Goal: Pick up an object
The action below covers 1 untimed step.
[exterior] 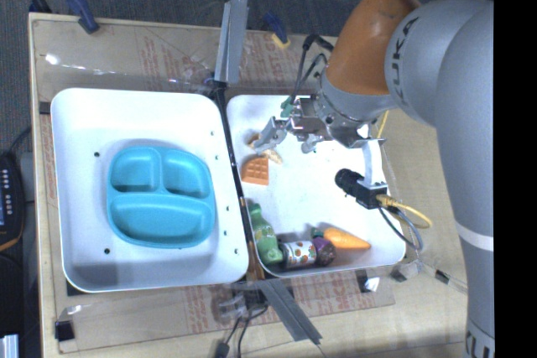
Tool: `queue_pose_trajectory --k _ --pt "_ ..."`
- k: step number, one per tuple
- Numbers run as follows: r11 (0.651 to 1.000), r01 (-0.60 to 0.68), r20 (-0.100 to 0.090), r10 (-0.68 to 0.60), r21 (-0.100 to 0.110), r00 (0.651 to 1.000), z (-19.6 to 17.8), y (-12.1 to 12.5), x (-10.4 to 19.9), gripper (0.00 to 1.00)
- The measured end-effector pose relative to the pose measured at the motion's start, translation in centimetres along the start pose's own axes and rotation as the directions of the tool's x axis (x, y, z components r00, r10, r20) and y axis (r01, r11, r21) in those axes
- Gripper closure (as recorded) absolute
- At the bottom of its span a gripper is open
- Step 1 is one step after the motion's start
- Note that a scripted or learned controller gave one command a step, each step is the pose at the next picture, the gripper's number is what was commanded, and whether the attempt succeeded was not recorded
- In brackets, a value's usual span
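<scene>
My gripper (288,140) hangs over the back left part of the right bin (369,218), open, with nothing between its fingers. Just left of its left finger lies a small tan piece (252,138). An orange waffle-like piece (256,172) rests a little nearer, below the gripper. Along the bin's front wall lie a green object (264,237), a small can (298,254), a dark purple item (323,251) and an orange carrot (344,241).
The left bin (75,121) holds a blue divided plate (159,197). A metal bar (231,38) stands at the back between the bins. Blue clamps (84,12) grip the bench's far edge. The arm's grey body (436,96) overhangs the right bin's right side.
</scene>
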<state>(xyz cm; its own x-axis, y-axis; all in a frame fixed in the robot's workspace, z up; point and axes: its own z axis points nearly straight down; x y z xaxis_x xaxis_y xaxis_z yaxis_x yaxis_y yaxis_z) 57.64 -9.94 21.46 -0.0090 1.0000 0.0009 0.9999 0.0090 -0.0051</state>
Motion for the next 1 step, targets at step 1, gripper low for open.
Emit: queue_pose_trajectory --k 1 --pt "1.0 -0.003 0.001 0.003 -0.003 1.0 11.42 0.38 -3.92 0.0"
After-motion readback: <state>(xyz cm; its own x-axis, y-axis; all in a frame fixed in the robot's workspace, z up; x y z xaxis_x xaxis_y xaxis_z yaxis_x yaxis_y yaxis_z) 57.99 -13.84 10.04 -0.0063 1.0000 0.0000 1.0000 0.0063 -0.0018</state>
